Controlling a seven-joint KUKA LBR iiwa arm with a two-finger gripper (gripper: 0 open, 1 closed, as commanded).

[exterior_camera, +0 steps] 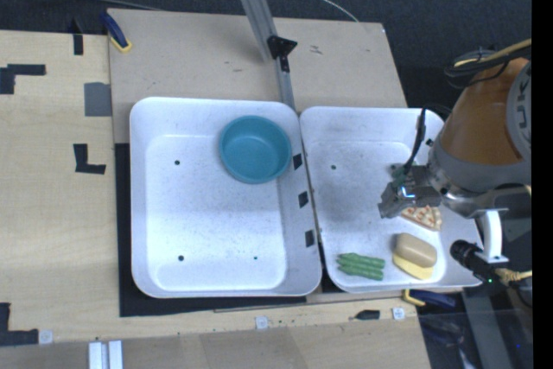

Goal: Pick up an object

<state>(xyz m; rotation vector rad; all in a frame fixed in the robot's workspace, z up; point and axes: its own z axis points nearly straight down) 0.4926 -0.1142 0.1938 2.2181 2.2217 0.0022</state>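
The right bin (354, 143) holds a green bean pod (360, 265) near its front edge, a tan block with a yellow underside (416, 255) at the front right, and a pizza-slice toy (423, 216) just behind that block. My gripper (399, 200) hangs low over the right side of this bin, right at the pizza slice's left edge. The arm's body hides part of the slice. A blue bowl (255, 149) sits at the back right of the left bin (173, 220).
A metal pole (255, 4) slants in from the top toward the gap between the bins. The bins rest on a wooden bench (52, 186) with black tape marks. Cables run along the dark floor behind.
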